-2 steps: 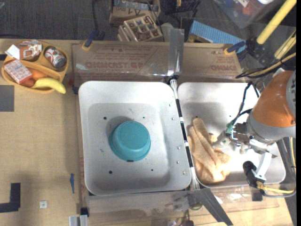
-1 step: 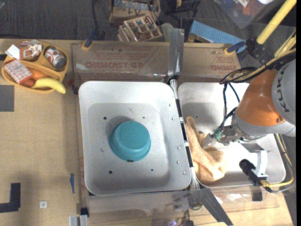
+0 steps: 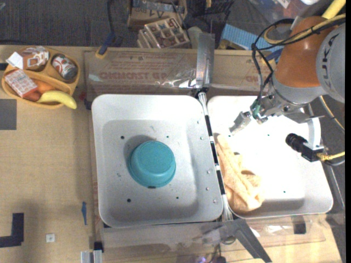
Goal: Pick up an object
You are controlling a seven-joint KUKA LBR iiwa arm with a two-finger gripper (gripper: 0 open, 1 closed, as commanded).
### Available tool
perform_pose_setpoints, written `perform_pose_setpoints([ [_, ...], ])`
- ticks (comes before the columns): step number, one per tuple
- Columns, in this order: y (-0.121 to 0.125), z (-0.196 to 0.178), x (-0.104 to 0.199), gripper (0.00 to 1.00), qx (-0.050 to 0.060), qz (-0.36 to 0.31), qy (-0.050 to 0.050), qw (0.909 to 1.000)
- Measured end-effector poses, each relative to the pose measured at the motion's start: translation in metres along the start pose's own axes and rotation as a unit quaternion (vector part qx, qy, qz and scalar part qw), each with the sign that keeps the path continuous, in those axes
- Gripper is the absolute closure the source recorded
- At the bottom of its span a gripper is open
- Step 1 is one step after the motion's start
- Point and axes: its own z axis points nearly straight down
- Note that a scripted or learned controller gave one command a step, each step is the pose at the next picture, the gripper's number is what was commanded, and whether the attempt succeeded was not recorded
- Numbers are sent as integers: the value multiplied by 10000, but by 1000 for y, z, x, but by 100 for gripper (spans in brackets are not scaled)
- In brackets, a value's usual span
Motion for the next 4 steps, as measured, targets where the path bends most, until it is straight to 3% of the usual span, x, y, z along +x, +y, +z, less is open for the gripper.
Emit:
perform_pose_setpoints([
  [1,-40,57,-9,0,9,-134,6,9999],
  [2,-80,95,-6,0,-49,-230,-13,9997],
  [3,-24,95,-16,0,-50,-55,-30,10000],
  [4,-99,95,7,0,-40,-171,-11,9998],
])
